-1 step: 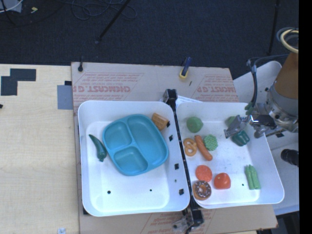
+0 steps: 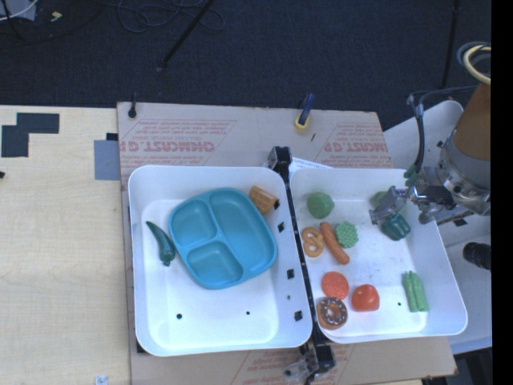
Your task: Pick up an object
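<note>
My gripper (image 2: 388, 207) reaches in from the right over the upper right part of the right bin (image 2: 449, 311). A dark green chunky object (image 2: 396, 228) sits directly under its tip, touching or nearly touching it; whether it is gripped is unclear. Loose in the same bin are a round green fruit (image 2: 320, 205), a pretzel (image 2: 312, 241), an orange carrot (image 2: 334, 244), a frilly green piece (image 2: 346, 233), a red tomato (image 2: 335, 284), a red-orange fruit (image 2: 365, 297), a chocolate donut (image 2: 331, 313) and a light green pod (image 2: 414, 290).
The left bin (image 2: 208, 327) holds a blue divided plate (image 2: 220, 235), a dark green chilli (image 2: 163, 244) at its left and a brown block (image 2: 263, 200) at its upper right. A black divider (image 2: 296, 247) runs between the bins. Cardboard lies beneath them.
</note>
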`<control>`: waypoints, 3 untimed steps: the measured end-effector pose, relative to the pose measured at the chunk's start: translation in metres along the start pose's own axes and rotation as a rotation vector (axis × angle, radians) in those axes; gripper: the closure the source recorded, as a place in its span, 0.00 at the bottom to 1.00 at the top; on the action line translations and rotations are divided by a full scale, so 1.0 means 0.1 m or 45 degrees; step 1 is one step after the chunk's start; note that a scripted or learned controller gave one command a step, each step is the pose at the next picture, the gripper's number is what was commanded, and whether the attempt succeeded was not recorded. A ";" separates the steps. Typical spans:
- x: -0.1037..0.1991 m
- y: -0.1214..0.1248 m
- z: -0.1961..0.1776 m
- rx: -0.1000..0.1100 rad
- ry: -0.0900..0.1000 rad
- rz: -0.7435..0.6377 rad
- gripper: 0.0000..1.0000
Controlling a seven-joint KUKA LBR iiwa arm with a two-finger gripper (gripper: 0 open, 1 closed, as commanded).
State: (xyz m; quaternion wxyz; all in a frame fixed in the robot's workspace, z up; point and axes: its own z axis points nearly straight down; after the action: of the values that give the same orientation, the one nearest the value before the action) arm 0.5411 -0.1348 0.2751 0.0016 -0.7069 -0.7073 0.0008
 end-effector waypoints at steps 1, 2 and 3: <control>0.03 -0.04 0.44 0.005 0.001 -0.001 0.00; 0.01 -0.07 0.89 0.007 0.001 0.000 0.00; 0.09 -0.06 1.52 0.008 0.003 0.000 0.00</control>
State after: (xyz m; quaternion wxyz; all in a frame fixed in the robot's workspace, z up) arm 0.5344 -0.1256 0.1235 0.0045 -0.7069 -0.7073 0.0023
